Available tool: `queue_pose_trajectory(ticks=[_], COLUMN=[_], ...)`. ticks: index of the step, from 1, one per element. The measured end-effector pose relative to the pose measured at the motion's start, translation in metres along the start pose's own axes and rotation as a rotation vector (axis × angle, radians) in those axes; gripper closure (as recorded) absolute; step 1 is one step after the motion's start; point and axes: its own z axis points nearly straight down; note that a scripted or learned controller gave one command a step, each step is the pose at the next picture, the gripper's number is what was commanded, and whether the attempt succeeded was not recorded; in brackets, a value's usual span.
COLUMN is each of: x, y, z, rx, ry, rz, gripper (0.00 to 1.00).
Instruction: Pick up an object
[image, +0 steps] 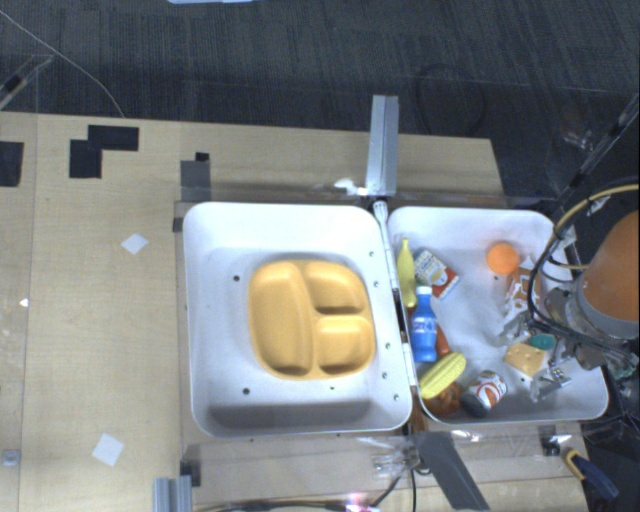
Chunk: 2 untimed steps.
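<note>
The right bin (470, 225) holds several small objects. An orange ball (503, 258) lies near its back. A blue bottle (424, 330) and a thin yellow item (405, 268) lie along its left wall. A yellow corn cob (442, 373) and a small can (487, 390) sit at the front. A tan cheese-like block (526, 358) lies at the right. My gripper (545, 352) is low in the bin's right part, right beside or over the tan block. The arm's orange band (612, 275) is above it. Whether the block is touched is unclear.
The left bin (215, 300) holds a yellow divided tray (308, 318). A white and red packet (434, 270) lies by the thin yellow item. A metal post (383, 150) stands behind the gap between the bins. Cables loop around the arm's wrist.
</note>
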Motion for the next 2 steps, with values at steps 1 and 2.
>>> queue_pose_trajectory(ticks=[1,2], x=[-0.121,-0.178], y=[-0.040,-0.022], z=[0.009,0.008], rx=[-0.001,-0.004], ry=[-0.004,0.009], rz=[0.033,0.296], gripper=[0.00,0.00])
